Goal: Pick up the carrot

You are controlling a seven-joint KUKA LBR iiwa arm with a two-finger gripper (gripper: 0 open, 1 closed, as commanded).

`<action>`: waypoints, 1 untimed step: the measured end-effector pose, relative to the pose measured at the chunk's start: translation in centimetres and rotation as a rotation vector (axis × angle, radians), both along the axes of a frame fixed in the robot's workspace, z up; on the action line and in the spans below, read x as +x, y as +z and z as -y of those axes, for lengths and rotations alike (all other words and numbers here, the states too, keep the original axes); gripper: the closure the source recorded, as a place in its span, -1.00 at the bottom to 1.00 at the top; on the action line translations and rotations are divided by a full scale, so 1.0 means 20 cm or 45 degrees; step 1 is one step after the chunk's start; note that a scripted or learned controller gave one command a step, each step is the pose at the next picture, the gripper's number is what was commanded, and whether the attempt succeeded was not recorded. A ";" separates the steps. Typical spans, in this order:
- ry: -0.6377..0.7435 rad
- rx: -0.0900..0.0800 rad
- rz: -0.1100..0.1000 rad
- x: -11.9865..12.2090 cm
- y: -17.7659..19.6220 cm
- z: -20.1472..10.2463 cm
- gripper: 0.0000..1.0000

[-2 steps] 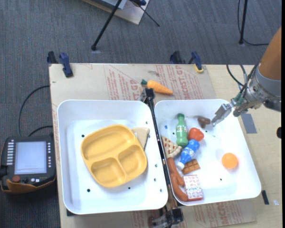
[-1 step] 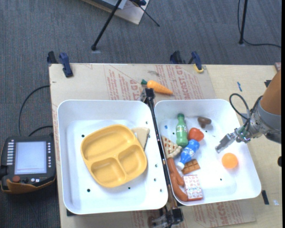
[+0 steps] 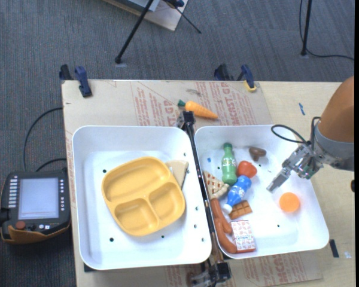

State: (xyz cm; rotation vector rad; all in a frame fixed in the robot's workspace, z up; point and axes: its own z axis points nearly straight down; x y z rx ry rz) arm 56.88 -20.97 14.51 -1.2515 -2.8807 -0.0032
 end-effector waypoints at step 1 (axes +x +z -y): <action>0.444 -0.004 0.009 -0.02 0.26 0.00 -1.00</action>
